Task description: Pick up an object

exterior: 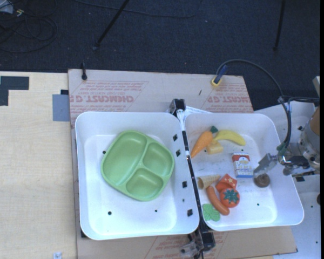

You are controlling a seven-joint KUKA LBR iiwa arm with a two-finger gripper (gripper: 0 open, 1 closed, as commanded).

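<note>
**Toys in the right bin, my tool low at its right side**

Toys lie in the right bin [283, 209]: a carrot [202, 143], a banana [230, 137], a small box [242, 165], a tomato [227, 190] and a brown disc [262, 181]. My tool [270, 165] sits just above the disc, beside the box; how wide it stands, I cannot tell. Over in the left bin [92, 209] rests a green plate [138, 165].

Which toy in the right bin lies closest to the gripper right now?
The small brown round piece, right beside the gripper; the white carton sits farther left.
</note>
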